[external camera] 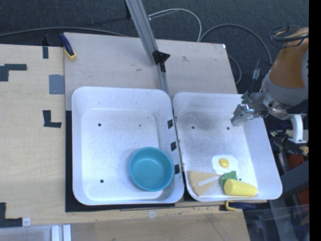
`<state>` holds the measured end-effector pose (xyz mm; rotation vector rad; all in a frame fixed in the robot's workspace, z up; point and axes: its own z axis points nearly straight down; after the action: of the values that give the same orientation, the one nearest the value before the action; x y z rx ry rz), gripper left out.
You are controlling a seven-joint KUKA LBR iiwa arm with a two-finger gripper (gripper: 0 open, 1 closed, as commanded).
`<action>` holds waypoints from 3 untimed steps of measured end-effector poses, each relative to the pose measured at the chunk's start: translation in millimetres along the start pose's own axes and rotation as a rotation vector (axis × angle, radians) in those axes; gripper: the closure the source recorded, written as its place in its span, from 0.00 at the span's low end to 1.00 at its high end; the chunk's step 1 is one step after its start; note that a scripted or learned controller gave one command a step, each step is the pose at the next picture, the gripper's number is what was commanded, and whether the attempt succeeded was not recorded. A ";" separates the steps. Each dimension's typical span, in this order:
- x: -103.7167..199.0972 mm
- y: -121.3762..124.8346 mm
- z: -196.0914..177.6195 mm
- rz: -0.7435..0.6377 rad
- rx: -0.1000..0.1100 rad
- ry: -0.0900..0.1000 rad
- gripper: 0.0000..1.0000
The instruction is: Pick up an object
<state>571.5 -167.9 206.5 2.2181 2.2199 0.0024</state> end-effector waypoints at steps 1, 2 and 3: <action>0.9 0.6 -63.8 -0.001 -0.003 -0.001 1.00; 61.2 -11.0 -61.6 -0.005 0.004 0.003 1.00; 120.2 -28.1 -46.8 -0.006 0.007 0.003 1.00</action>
<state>543.1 -47.6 253.1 2.2168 2.2310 -0.0016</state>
